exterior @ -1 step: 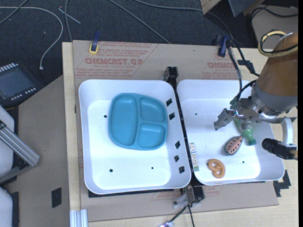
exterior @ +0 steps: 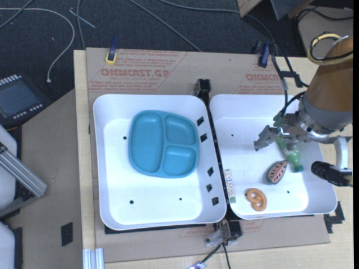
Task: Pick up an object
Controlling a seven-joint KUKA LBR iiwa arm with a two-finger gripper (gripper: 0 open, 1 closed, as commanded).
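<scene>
My gripper hangs open, holding nothing, over the right bin. Just below it lies the small leaf toy; it looks light and stiff, so I would pinch across its narrow middle.

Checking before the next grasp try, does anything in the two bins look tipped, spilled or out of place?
Nothing stands out. The blue divided plate lies flat in the left bin; the pretzel and leaf-shaped piece lie loose in the right bin.
</scene>
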